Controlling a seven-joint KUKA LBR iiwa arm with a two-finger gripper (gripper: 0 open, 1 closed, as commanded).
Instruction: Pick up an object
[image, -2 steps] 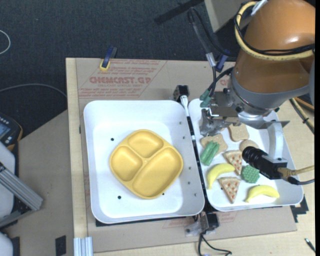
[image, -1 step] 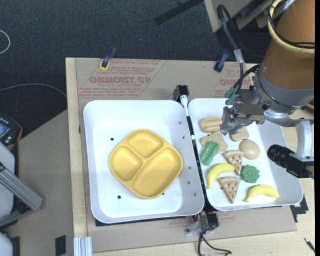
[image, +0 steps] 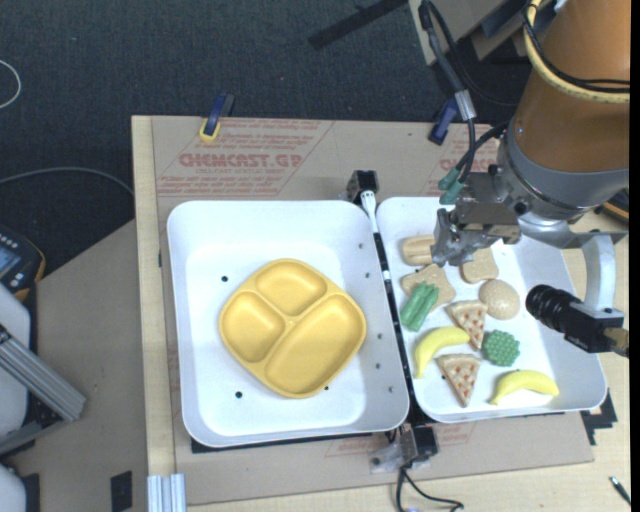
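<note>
Hovering over right bin (image: 590, 385), gripper (image: 452, 243) sits above tan food pieces (image: 418, 249); can't tell its state. Yellow tray (image: 291, 326) in left bin (image: 190, 300).

Two white bins (image: 190, 330) sit on a brown board (image: 250, 150). Blue clamps (image: 214, 117) grip its far edge. Dark carpet (image: 100, 60) lies beyond.

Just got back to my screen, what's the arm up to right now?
The arm has reached into the right bin, with its hand low over the beige food pieces near the bin's top left. Nothing is visibly held. Toy foods lie there: pizza slices, two bananas, broccoli, a green vegetable. A yellow divided plate sits in the left bin.
</note>
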